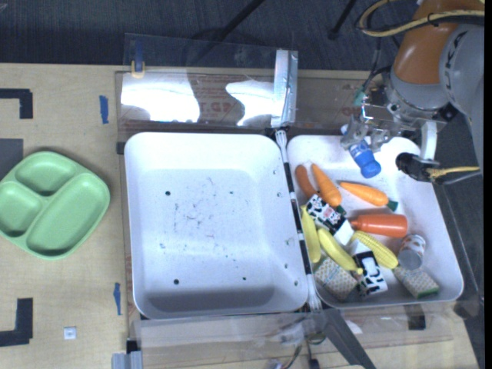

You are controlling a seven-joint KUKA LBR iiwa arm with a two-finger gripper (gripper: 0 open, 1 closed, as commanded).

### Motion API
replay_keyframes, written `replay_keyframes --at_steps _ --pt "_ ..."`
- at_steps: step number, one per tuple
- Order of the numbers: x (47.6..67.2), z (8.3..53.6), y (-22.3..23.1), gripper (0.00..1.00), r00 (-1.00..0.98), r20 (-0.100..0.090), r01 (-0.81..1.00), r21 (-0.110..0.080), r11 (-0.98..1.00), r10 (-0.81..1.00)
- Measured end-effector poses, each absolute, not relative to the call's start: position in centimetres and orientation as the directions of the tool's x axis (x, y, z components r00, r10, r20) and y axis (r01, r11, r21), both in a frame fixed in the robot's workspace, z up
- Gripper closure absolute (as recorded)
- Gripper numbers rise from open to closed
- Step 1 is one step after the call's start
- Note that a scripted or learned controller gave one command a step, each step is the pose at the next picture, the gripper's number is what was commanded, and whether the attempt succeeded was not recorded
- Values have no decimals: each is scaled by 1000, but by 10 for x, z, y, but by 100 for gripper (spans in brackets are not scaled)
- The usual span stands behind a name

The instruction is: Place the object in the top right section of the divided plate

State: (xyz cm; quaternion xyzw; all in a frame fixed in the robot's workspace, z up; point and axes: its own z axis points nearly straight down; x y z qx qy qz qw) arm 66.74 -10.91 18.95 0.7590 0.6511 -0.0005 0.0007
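Observation:
The green divided plate [52, 203] lies on the wooden bench at the far left, outside the bins. My gripper [364, 146] hangs over the far end of the right bin [446, 229], below the orange wrist band. A small blue object [366, 162] shows between the fingertips, pinched and tilted, just above the bin floor. The gripper is far to the right of the plate, with the whole left bin between them.
The right bin holds several toy foods: carrots [364, 193], yellow bananas [335, 246], a red sausage [379, 224], black-and-white pieces and sponges. The left bin [138, 206] lies between plate and gripper. A clear panel [207, 91] stands behind the left bin.

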Motion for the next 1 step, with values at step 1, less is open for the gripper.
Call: replay_keyframes --at_steps 1 --pt "585 159 -104 100 -68 2 998 -3 68 998"
